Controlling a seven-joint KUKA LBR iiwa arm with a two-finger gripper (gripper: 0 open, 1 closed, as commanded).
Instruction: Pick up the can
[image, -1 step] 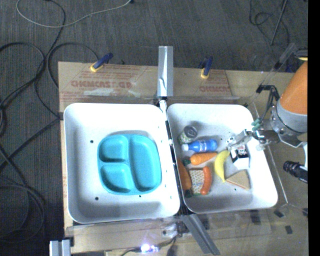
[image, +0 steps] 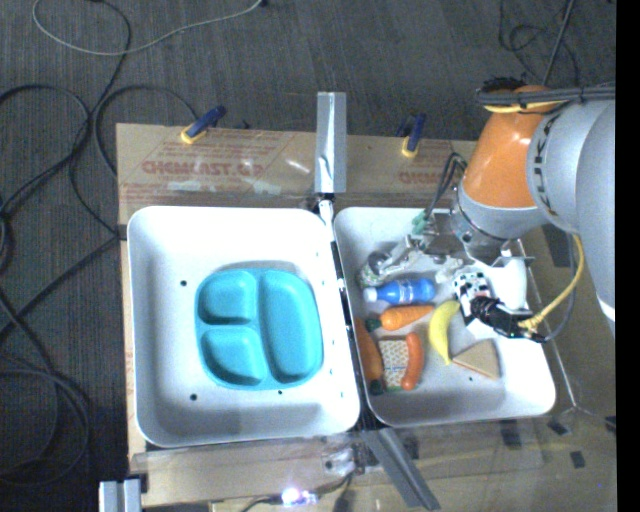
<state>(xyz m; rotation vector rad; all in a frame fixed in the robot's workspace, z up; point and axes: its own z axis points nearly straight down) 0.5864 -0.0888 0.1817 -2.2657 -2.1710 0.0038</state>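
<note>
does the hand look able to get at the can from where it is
Probably yes. The hand hangs over the back of the right bin, right by what looks like the can, a silvery item at the top of the pile. Nothing lies on it, though the blue bottle crowds it closely.

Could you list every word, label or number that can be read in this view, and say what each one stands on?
"KUKA": partly readable, running down the arm's grey link.
Red print on the cardboard sheet behind the bins: too faint and blurred to read.
Label on the blue bottle: too small to read.
</note>
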